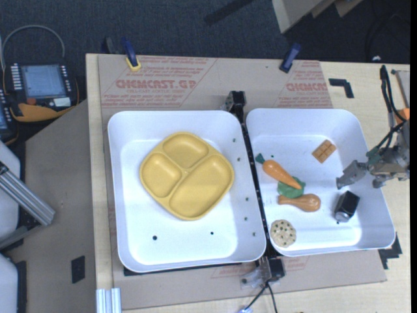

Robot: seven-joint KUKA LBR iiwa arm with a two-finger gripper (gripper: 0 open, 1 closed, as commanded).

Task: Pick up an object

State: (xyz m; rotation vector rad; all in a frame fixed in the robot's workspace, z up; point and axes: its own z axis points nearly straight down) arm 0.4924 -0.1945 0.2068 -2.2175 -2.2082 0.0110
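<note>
Whether the jaws are open, I cannot tell. The gripper hangs just above the small black block, beside the right bin's right wall.

the left bin is mostly taken up by a yellow divided plate, with bare floor along its front and left. in the right bin, a carrot, a green piece, a drumstick and a cookie crowd the left side. a brown block sits apart; open floor lies around it, and the gripper occupies the right edge.
</note>
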